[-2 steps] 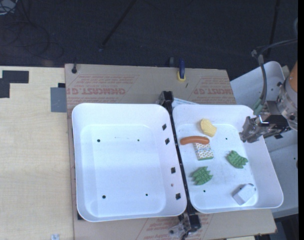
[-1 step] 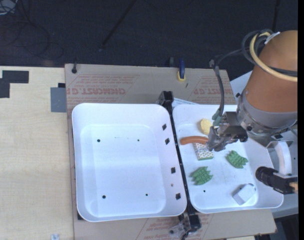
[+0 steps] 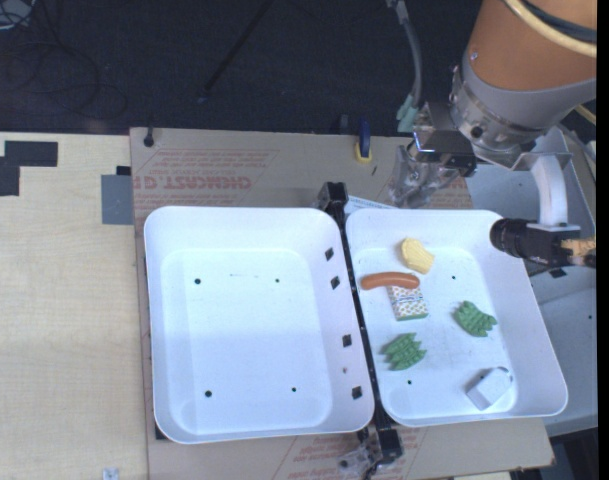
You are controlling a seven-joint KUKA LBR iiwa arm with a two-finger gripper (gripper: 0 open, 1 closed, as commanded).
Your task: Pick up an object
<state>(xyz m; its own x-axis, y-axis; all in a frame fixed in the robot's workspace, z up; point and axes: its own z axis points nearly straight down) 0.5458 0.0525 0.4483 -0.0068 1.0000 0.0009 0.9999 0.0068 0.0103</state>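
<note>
While the hand (image 3: 421,180) hangs just beyond the right bin (image 3: 544,368)'s far rim, how wide it stands I cannot tell. Nothing is picked yet, I judge; nearest inside lies a yellow block (image 3: 417,256), so next comes descent.

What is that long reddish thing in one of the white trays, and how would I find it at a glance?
Look at the right-hand white bin, the one holding several small items. Near its upper middle lies a toy sausage, stretched sideways just above a small patterned block and below a yellow chunk. It is the only long, thin, red-orange piece; the others are green, yellow or white.
</note>
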